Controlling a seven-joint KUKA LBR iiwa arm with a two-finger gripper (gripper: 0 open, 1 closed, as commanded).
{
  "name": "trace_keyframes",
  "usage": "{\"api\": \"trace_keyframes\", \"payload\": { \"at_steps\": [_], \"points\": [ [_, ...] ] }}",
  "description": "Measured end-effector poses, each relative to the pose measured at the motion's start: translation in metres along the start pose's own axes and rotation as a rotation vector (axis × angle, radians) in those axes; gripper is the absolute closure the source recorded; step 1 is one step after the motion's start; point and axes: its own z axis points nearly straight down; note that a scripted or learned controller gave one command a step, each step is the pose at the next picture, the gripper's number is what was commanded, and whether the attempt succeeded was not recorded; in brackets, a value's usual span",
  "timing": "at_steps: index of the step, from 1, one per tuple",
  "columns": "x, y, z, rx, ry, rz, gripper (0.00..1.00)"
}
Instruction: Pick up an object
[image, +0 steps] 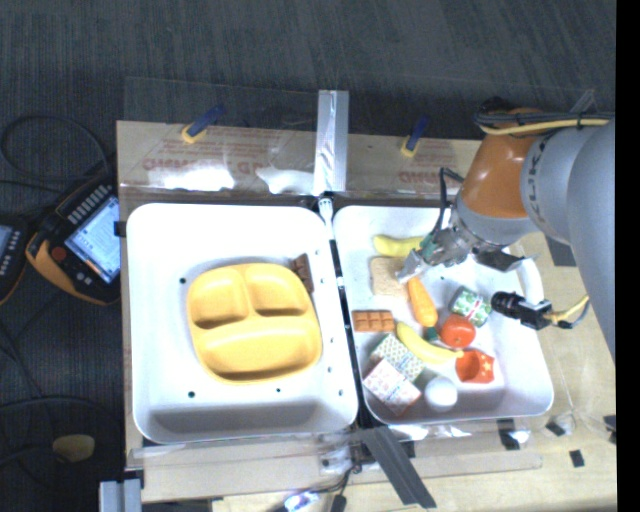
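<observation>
Carrot (421, 301) long axis near-vertical, top end under pincer (425, 254); pincer state unclear.

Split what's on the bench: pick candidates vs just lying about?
Pick candidates, right bin: carrot, two bananas, tomato, can, egg, cracker, waffle; gripper above the carrot.

Lying about: yellow tray in left bin, pendant, clips.

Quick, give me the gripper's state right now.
Gripper: low in the right bin, over the cracker and beside the carrot; open or closed cannot be told from this view, and nothing is visibly held.
</observation>
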Motion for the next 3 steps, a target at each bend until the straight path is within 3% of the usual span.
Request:
{"api": "trace_keyframes", "payload": {
  "at_steps": [1,2,3],
  "points": [
    [0.017,-0.029,-0.029,0.019,0.001,0.233,1.00],
    [0.045,0.061,-0.119,0.019,-0.004,0.208,1.00],
    [0.044,0.061,-0.119,0.020,-0.005,0.209,0.00]
  ]
}}
